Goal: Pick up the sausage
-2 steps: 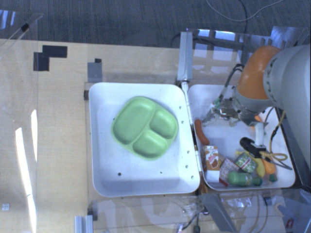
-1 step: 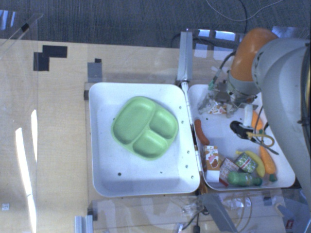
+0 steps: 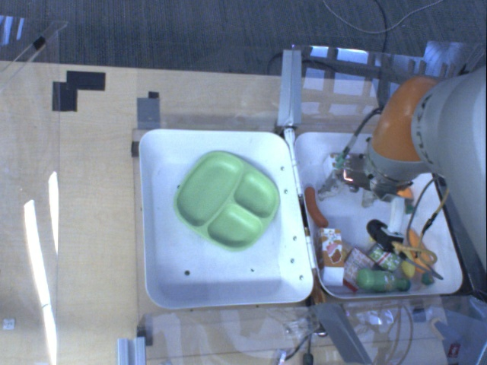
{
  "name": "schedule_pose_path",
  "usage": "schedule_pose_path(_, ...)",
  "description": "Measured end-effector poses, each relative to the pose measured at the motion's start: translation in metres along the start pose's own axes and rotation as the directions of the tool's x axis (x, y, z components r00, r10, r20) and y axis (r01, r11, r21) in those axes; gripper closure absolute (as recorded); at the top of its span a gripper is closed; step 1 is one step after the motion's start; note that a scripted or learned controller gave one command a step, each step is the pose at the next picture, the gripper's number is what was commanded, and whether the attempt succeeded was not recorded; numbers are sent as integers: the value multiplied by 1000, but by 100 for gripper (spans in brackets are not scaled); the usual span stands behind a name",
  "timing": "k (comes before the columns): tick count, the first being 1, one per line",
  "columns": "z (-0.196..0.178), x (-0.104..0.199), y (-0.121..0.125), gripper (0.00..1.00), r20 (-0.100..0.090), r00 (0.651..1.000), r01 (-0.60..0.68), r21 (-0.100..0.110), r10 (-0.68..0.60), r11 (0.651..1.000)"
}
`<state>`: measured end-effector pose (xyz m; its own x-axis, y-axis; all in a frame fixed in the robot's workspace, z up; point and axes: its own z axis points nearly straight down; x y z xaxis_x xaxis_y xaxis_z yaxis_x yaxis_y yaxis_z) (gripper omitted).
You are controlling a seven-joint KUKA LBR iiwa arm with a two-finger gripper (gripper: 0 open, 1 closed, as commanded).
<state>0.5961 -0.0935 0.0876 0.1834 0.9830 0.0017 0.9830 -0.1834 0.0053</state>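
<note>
1. Two shallow white bins sit side by side on the worktop (image 3: 91,204): the left bin (image 3: 163,276) and the right bin (image 3: 313,152), which holds everything I care about.
2. The arm (image 3: 449,128) reaches in from the right and hangs over the upper part of the right bin. I judge this to be the approach step, with the grasp not yet made.
3. A green divided plate (image 3: 228,198) lies in the middle of the left bin. It is well apart from the work and no obstacle.
4. The hand (image 3: 344,177) is above the right bin's bare floor, near the sausage but up and to the right of it, touching nothing that I can make out. Whether it is open or closed I cannot tell from this slant, and I see nothing held in it.
5. A small heap fills the bin's lower end — a printed packet (image 3: 331,247) and a green item (image 3: 378,280) among other bits too jumbled to name.
6. The sausage (image 3: 316,207) lies on its own along the right bin's left wall, slightly slanted, just above the packet. The next move, as I read it, calls for shifting the hand left and down toward that wall, aligned across the sausage — and the wall leaves little room on that side.
</note>
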Motion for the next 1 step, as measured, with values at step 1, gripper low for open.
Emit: schedule_pose_path(1,1,9,14,0,1,993,-117,0,117,993)
